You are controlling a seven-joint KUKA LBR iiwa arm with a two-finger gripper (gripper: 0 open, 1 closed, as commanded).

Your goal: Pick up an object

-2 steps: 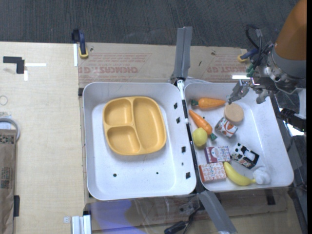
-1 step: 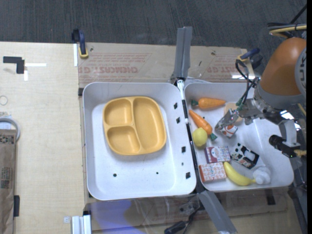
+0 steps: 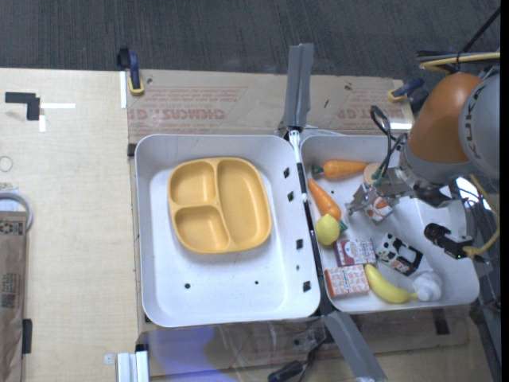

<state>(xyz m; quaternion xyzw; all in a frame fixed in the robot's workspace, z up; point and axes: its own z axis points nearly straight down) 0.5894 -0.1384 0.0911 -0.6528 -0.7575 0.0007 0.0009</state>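
While over right bin: two carrots, one banana.

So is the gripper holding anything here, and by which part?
It cannot be told. The gripper sits low in the right bin, over a small white-and-orange object, but no grasp is visible.

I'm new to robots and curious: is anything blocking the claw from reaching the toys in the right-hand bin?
Nothing visible does. The gripper already hangs low inside the right bin, over a small red-and-white item, with the carrots and lemon lying apart to the view's left.
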